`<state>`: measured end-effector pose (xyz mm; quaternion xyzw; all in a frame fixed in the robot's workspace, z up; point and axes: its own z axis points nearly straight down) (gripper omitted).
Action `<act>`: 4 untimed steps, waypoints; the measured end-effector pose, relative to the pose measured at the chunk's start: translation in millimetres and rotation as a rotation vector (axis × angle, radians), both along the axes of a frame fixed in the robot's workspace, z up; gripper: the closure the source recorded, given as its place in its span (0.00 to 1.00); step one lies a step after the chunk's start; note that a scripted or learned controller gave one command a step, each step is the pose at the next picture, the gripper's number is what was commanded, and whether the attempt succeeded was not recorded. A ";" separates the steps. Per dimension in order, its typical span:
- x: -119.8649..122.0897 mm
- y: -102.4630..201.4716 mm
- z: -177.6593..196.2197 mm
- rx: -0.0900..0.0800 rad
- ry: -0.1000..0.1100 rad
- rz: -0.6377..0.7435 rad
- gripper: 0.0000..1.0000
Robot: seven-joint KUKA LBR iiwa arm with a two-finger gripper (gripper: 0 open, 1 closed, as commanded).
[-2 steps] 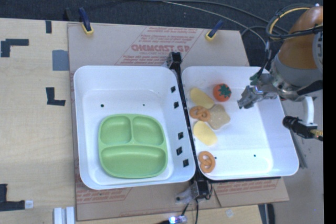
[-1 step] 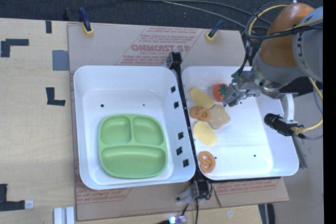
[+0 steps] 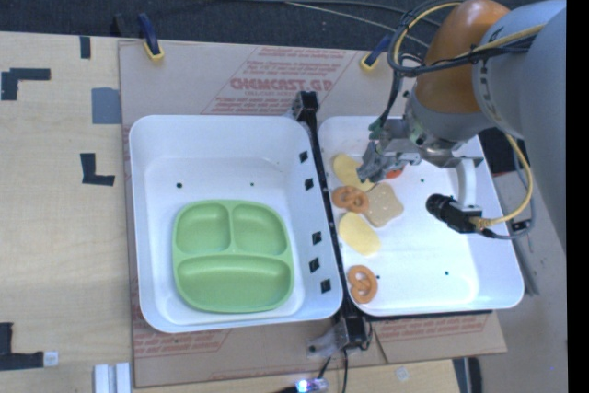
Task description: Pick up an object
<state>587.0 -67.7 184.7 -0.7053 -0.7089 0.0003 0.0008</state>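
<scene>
Green divided plate (image 3: 234, 255) in left bin (image 3: 147, 198); pretzels (image 3: 350, 197) and pale food pieces (image 3: 359, 235) in right bin (image 3: 497, 285) under gripper (image 3: 373, 168), grip state unclear.

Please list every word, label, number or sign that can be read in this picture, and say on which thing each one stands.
"CHEMCAST GP": red print on the brown board under the two bins; the letters are blurred, so this reading is uncertain.
Smaller red print above, below and left of it on the same board: too blurred to read.
Faint red print on the board's front edge: too blurred to read.
Nothing readable on the bins, the green tray or the arm.
</scene>
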 end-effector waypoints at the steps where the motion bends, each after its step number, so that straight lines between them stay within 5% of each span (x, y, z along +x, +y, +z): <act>1: -0.5 58.2 7.8 0.001 0.000 0.002 1.00; 3: 25.4 167.3 15.1 0.001 -0.002 0.002 1.00; 4: 24.7 163.4 14.6 -0.001 0.000 -0.002 0.00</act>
